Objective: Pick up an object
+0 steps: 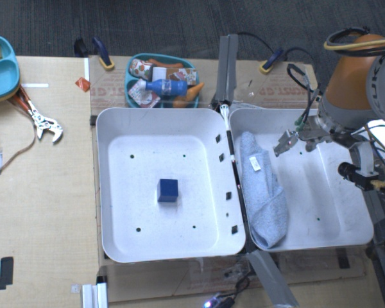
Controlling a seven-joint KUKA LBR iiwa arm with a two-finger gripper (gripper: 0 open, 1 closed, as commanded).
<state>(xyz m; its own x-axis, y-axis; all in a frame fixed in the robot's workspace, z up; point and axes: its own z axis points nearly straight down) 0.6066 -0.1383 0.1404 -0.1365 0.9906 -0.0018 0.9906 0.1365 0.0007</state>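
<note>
At the right of the frame, the end effector [294,140] hovered over the right bin [321,233], fingers spread, holding nothing. Nothing was picked yet: the towel [264,201] lay along that bin's left side, the block [168,190] mid left bin [115,236].

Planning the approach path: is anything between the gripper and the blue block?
Yes. The gripper hangs over the right bin; the folded grey cloth and the bins' adjoining walls lie between it and the blue block.

Open floor under the jaws, cloth to the left

Below the gripper [294,141] the right bin [321,197] floor is bare; left of the jaws lies a grey towel [263,197].
</note>
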